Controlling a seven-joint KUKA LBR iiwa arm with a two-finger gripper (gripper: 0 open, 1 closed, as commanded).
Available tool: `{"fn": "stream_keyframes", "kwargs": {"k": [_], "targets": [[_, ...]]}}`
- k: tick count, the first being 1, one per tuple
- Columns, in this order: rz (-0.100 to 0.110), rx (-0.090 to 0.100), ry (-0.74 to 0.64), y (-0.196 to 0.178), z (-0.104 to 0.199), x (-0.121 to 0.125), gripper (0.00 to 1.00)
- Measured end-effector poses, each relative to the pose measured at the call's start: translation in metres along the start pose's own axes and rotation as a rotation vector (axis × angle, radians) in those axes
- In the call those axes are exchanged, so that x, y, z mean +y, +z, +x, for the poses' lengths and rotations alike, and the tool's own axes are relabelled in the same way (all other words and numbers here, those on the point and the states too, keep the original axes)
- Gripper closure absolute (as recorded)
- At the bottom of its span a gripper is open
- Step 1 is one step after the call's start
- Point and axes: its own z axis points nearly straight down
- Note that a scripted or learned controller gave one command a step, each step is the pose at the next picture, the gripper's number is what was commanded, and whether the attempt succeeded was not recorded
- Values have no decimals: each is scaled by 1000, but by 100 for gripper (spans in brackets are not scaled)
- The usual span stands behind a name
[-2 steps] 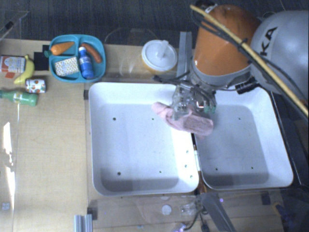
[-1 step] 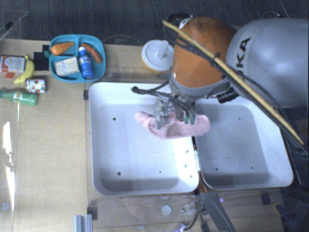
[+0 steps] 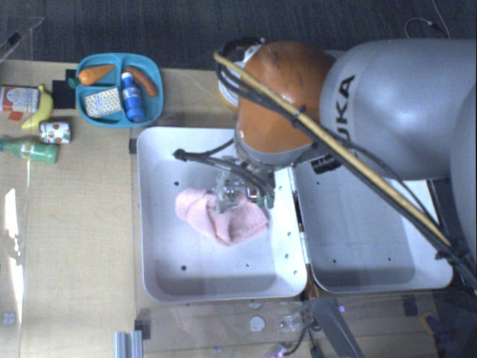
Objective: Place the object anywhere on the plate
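A crumpled pink cloth (image 3: 216, 216) lies in the middle of the left white bin (image 3: 160, 267). My gripper (image 3: 232, 194) hangs straight down over the cloth's upper right part, and its tip looks to be touching the fabric. The grey arm with its orange band (image 3: 279, 99) covers the bin's upper right corner and the gripper's upper part. A blue divided plate (image 3: 151, 107) sits on the bench beyond the left bin's far left corner. It holds an orange carrot-like toy, a blue bottle and a patterned packet.
The right white bin (image 3: 358, 271) lies partly under the arm. On the bench at far left are a yellow banana toy (image 3: 37, 110), a small can (image 3: 54, 132), a green bottle (image 3: 30, 151) and a carton (image 3: 19, 99).
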Motion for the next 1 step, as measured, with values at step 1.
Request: {"fn": "stream_keyframes", "kwargs": {"k": [1], "targets": [[0,-1,0,0,0,0,0]]}}
